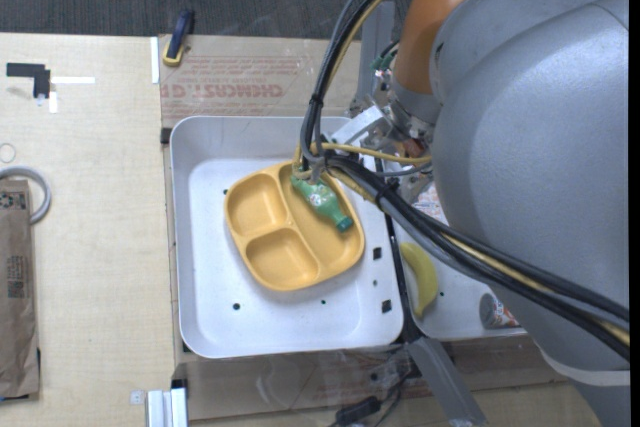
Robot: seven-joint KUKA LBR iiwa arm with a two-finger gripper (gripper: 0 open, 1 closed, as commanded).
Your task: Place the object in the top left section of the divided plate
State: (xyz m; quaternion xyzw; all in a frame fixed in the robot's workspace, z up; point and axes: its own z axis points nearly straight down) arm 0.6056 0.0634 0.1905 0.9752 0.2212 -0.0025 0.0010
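Your claw (312, 167) sits at the upper edge of the plate (290, 230), just above the neck end of the green bottle (325, 202). Cables and the wrist crowd over it, so you cannot tell how it stands, nor whether it has any hold on the bottle; treat the grasp as unproven.

The bottle lies tilted in the plate's long right-hand section, its neck up by the claw and its base pointing down and right toward the rim. The plate is yellow, turned at a slant in the left bin (200, 315), with two smaller sections on its left side. The upper of those, just left of the bottle's neck, looks like your target.

To do this step well, judge the grip first: lift a little and watch whether the bottle rises with you. If it does, the carry is short, over the low divider and down into the upper-left section. Keep the bottle's long axis in line with that section, since it looks long for the smaller well and could rest across the divider. Lower until it sits on the floor before releasing; a smooth round bottle will likely roll.

A banana (421, 277) lies in the right bin (455, 320), well clear of your path.
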